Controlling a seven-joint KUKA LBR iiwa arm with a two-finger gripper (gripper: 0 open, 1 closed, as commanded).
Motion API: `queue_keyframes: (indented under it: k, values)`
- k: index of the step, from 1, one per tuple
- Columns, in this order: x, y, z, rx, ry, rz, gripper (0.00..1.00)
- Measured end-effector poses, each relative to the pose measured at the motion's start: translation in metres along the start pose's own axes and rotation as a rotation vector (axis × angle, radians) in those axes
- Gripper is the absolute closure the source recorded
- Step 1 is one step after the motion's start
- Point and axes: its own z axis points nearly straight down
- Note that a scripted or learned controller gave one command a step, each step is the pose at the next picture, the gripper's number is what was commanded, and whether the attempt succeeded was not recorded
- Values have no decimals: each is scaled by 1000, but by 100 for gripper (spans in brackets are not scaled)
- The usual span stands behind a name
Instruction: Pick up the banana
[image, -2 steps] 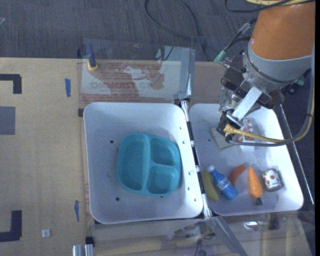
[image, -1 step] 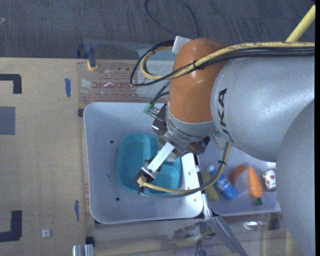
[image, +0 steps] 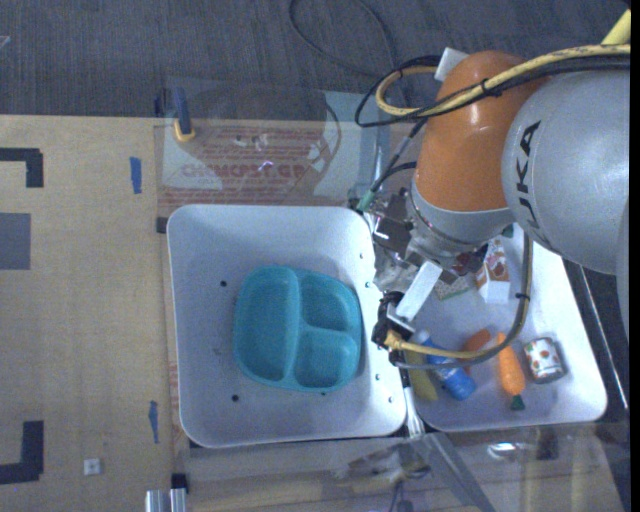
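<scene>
Frankly, I can't tell whether the gripper (image: 392, 262) is apart or together. The banana (image: 424, 384) lies crowded between the right bin (image: 590, 398) wall and a blue bottle (image: 452, 379), so a grab may snag either.

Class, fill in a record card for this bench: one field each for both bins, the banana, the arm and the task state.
left bin: teal divided plate
right bin: carrot, small can, blue object, small carton
banana: yellowish, partly hidden, beside the blue object near the right bin's left wall
arm: above the right bin's left side
task state: banana lies in the bin, not lifted
</scene>
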Motion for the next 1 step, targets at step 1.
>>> queue_keyframes:
  k: [1]
  values:
    - [-27, 37, 20, 1, 0, 10, 100]
